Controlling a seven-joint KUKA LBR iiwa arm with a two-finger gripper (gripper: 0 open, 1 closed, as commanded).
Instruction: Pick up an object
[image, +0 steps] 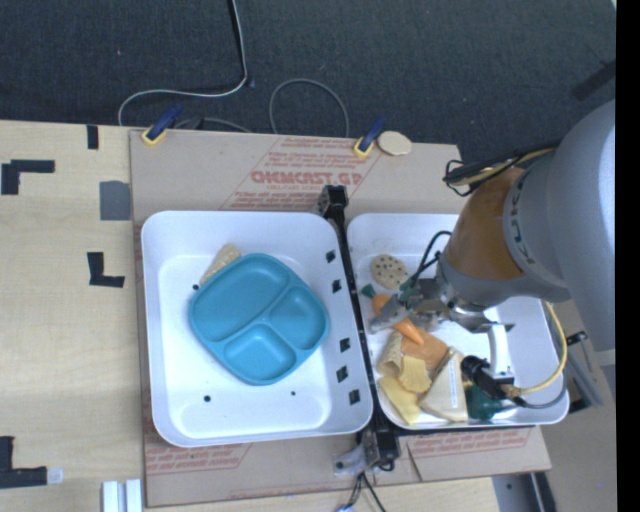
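I have the grey arm with the orange band (490, 235) reaching in over the right white bin (545, 405), wrist low above the clutter. The hand (415, 305) sits down among the pieces near the bin's left half; I cannot tell whether it is apart or together, the wrist body covers it.

Candidate things are all in the right bin: an orange carrot-shaped piece (408, 331) just beside the hand, a round speckled cookie-like disc (387, 268) near the divider, pale yellow wedge-shaped pieces (405, 385) heaped toward the near edge, a dark green small item (482, 403) by the yellow cable. The left white bin (165, 330) holds a blue three-compartment plastic tray (260, 316) with a tan flat piece (222, 262) tucked under its far edge.

My read: the step is descent or grasp attempt on the orange piece, nothing visibly held. Next I need a closing on one piece, then a straight lift clear of the heap. Crowding makes a slip likely.
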